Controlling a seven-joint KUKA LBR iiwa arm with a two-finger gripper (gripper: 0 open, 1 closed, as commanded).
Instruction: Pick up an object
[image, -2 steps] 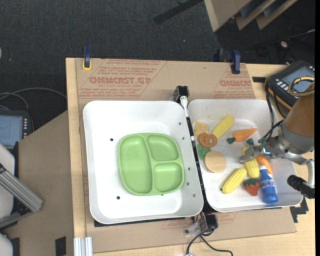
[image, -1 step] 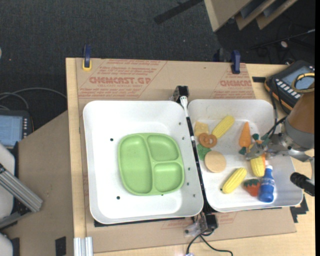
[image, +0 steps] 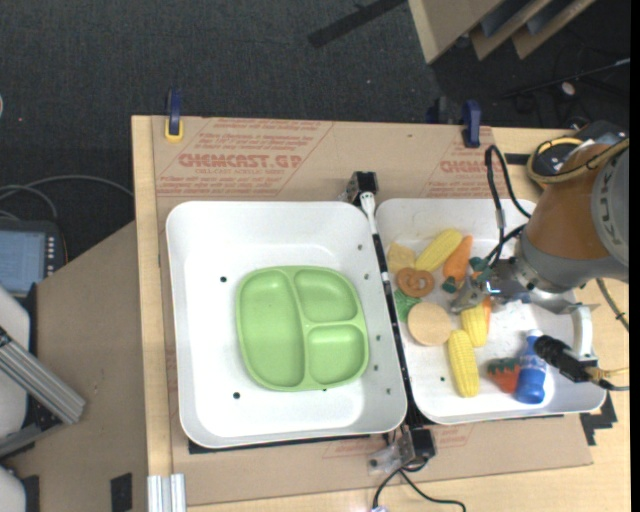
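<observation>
A green divided plate is lying in the left bin; toy food is crowding the right bin. The gripper is being held low among it, a corn cob just below, lengthwise near-vertical. Grip state cannot be told.

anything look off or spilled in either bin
Nothing stands out. The green divided plate lies flat in the left bin; the toy foods, such as the corn cob, lie loose inside the right bin.
</observation>
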